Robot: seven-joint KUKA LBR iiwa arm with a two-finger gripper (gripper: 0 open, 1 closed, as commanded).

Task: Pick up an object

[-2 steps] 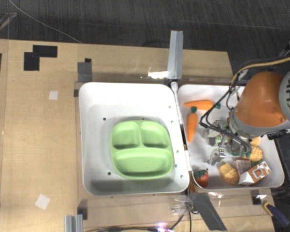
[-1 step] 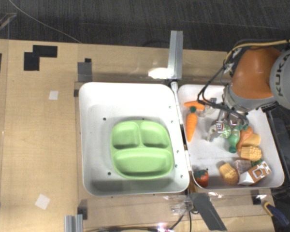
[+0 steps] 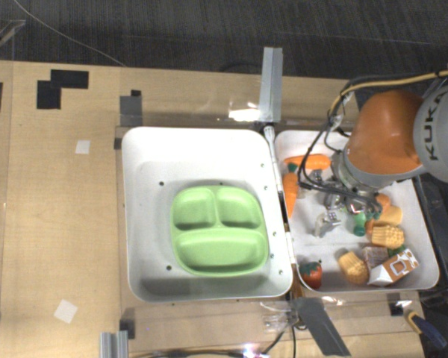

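smooth green three-compartment plastic tray (image 3: 219, 228)

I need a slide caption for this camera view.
KUKA arm's gripper over right white bin of toy food; green divided plate in left bin.

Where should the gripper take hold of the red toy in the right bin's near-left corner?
Probably from straight above, closing across the red toy's rounded body. It sits in the right bin's corner, so the walls block a sideways approach; its right side is open.

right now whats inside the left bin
A green divided tray lies in the left bin, its three compartments bare. The bin floor under the tray is covered.
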